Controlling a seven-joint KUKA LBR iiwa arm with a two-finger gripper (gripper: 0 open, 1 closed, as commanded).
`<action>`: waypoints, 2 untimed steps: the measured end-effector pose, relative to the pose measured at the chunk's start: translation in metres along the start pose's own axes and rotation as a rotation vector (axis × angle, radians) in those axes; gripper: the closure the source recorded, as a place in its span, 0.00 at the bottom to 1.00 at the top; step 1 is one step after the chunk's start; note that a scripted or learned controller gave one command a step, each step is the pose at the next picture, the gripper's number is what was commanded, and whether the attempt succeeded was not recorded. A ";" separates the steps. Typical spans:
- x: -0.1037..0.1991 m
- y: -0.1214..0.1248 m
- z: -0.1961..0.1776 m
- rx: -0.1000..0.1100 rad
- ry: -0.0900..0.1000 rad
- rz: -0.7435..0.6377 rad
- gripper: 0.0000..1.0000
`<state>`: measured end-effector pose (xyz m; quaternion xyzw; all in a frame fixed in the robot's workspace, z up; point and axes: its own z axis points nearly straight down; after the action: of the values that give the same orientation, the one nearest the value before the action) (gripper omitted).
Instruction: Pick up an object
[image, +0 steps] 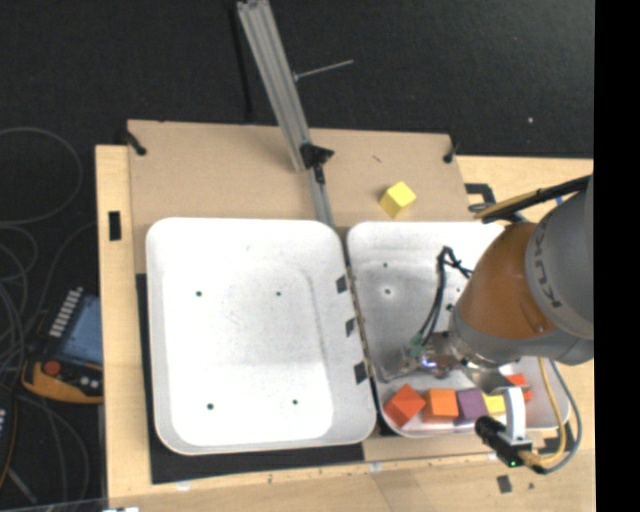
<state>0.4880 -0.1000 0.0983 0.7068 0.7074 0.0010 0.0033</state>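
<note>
Arm bent low over the right bin, blocks bunched at its near edge.

The left bin gives wide bare floor; the right bin is crowded by the arm, leaving bare floor only at its far left. An orange block, orange cube, purple block and yellow block line the near wall. A yellow cube sits outside on the bench. The gripper hangs just above them; I cannot tell its grip.
</note>
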 end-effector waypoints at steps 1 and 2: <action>0.004 -0.002 0.000 -0.001 0.001 0.005 0.00; -0.016 0.057 0.001 -0.001 0.001 -0.003 0.00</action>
<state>0.5447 -0.1161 0.0978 0.7059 0.7083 0.0014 0.0033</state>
